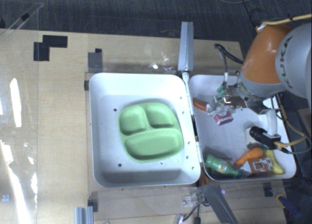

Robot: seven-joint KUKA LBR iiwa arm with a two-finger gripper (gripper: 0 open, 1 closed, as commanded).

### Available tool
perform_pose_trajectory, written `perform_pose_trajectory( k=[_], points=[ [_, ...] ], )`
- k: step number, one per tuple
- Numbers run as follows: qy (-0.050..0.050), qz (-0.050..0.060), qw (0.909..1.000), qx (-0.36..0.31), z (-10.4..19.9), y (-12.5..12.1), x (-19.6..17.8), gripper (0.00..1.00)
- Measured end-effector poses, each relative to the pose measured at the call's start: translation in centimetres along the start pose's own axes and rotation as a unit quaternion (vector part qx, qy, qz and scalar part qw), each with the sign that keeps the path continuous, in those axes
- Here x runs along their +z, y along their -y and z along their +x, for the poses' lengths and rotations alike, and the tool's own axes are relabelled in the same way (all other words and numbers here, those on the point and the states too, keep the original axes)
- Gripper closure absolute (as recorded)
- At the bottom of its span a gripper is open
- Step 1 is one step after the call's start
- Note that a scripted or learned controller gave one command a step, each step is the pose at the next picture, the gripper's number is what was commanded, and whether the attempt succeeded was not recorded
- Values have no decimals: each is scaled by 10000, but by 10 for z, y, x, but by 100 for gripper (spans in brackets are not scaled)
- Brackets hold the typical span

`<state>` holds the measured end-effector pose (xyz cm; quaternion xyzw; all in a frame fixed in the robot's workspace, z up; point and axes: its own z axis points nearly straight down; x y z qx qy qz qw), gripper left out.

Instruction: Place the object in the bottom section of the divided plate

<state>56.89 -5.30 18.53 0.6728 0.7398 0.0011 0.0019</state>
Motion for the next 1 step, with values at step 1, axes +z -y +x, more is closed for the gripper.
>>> perform_pose_trajectory(
  k=[1],
  points=[
    [-6, 20, 9765, 2157, 83, 35, 1, 100]
  ],
)
